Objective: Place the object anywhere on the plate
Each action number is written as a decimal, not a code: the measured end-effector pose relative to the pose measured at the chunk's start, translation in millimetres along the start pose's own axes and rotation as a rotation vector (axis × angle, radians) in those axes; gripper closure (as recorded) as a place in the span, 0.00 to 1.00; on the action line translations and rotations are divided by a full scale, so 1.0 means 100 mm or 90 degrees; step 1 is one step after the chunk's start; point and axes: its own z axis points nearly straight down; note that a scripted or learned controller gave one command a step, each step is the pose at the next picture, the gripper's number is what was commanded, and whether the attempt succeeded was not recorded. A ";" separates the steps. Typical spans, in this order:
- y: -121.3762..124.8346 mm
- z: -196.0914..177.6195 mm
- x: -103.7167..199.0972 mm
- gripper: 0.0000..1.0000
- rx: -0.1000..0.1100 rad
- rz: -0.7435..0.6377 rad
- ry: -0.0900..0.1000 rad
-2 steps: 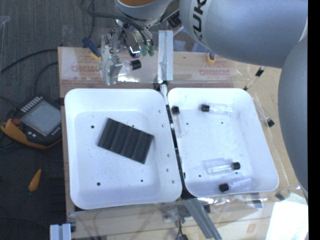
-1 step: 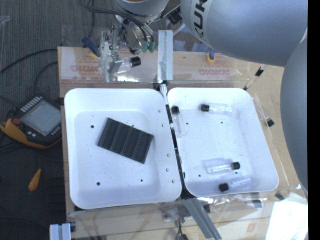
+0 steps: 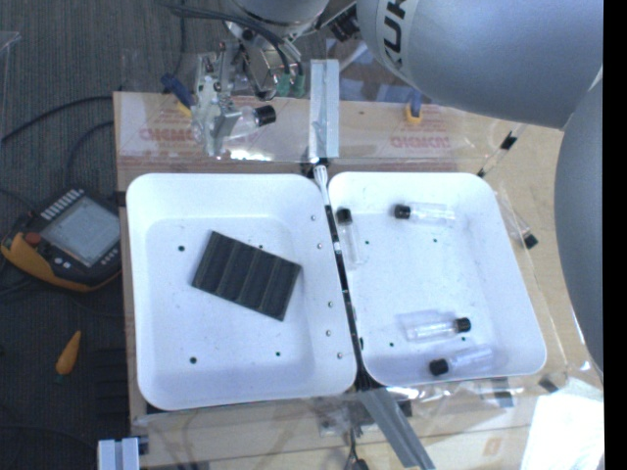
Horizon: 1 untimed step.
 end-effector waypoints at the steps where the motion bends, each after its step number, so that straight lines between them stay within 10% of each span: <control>1: 0.01 -0.10 -0.01 1.00 -0.003 0.000 -0.003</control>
